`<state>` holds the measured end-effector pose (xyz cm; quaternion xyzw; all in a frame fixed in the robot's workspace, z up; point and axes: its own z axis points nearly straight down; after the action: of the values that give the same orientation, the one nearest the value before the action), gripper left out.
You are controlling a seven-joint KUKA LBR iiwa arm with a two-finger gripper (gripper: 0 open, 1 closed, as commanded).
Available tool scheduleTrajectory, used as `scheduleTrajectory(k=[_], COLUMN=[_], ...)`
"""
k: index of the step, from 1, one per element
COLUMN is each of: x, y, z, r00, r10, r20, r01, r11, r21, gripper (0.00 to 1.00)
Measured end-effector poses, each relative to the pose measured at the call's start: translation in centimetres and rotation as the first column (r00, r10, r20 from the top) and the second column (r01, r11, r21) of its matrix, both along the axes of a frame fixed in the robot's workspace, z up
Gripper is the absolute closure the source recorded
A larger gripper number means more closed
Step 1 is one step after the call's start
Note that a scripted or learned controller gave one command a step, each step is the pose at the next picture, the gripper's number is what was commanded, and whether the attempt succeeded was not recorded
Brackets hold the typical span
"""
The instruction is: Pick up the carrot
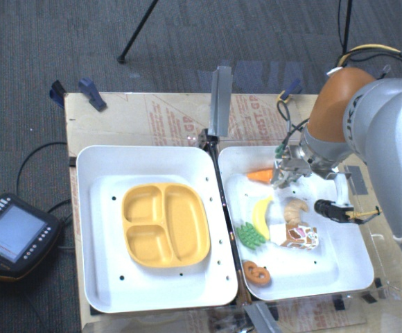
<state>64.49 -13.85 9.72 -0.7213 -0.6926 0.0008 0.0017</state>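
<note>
The carrot (260, 176) is a small orange wedge lying in the back left part of the right bin (353, 276). My gripper (281, 177) hangs right beside the carrot's right end, its dark fingers pointing down at the bin floor. The grey arm with its orange band comes in from the right above it. The view is too small to tell how the fingers stand or whether they touch the carrot.
The right bin also holds a yellow banana (260, 216), a green leafy toy (251, 235), a beige piece (295, 210), a brown and white carton (298, 236) and a pretzel (256, 273). The left bin (97, 186) bears a yellow divided plate (165, 224). A pendant (10, 236) lies left of the bench.
</note>
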Motion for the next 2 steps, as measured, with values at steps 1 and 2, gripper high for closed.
scheduleTrajectory(k=[1,2], x=[0.0,-0.1], y=[0.0,1.0], z=[0.0,-1.0], r00=[1.0,0.989], r10=[0.0,-0.15], r20=[-0.001,-0.001], r01=[0.0,0.15], r11=[1.0,0.989], r21=[0.0,0.0], gripper=[0.0,0.0])
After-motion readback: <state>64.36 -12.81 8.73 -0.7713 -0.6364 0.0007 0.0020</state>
